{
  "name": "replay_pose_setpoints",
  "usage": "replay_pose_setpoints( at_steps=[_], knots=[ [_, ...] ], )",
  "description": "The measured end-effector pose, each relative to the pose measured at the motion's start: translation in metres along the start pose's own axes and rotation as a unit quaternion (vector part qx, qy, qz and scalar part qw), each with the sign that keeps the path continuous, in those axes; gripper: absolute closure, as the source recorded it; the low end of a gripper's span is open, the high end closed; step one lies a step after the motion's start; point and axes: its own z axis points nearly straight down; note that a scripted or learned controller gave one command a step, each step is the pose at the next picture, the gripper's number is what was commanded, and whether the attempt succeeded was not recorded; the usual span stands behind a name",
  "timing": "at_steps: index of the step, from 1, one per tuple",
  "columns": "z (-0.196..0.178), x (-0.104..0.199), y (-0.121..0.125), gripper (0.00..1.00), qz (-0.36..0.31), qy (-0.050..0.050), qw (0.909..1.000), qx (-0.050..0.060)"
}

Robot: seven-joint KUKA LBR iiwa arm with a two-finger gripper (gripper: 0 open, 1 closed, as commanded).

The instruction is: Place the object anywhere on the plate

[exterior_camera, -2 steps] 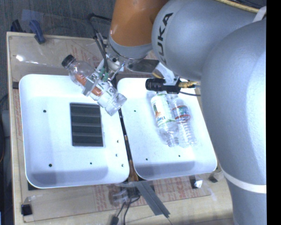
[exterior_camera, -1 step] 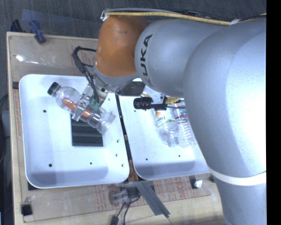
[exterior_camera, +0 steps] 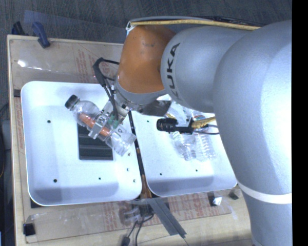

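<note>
1. From where I stand, the grey arm takes up most of the right side. It covers the back of the right bin.
2. In that bin lies 1 crumpled plastic bottle, half under the arm; its outline is hard to read against the white.
3. A blue clamp sits on the bench's far left corner, well apart from everything.
4. In the left bin a dark rectangular plate lies flat near the middle.
5. The capped bottle, clear with an orange label, lies slantwise across the plate's upper edge, cap pointing up-left.
6. The gripper is clamped across this bottle's middle and hides part of the label.
7. Whether the bottle touches the plate or hangs just over it, I cannot tell.
</note>
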Motion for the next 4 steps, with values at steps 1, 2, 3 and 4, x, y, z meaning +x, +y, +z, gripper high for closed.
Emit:
replay_pose_setpoints(
  at_steps=[1,2,3,4],
  knots=[
    [0.0,0.0,0.0,0.0,0.0,0.0,1.0,0.0],
    [-0.001,0.05,-0.015,0.0,-0.186,-0.001,0.9825,-0.001],
    [0.048,0.107,-0.027,0.0,-0.086,0.0,0.9963,0.0],
    [0.022,0.124,-0.004,0.0,-0.111,-0.002,0.9938,-0.001]
  ],
)
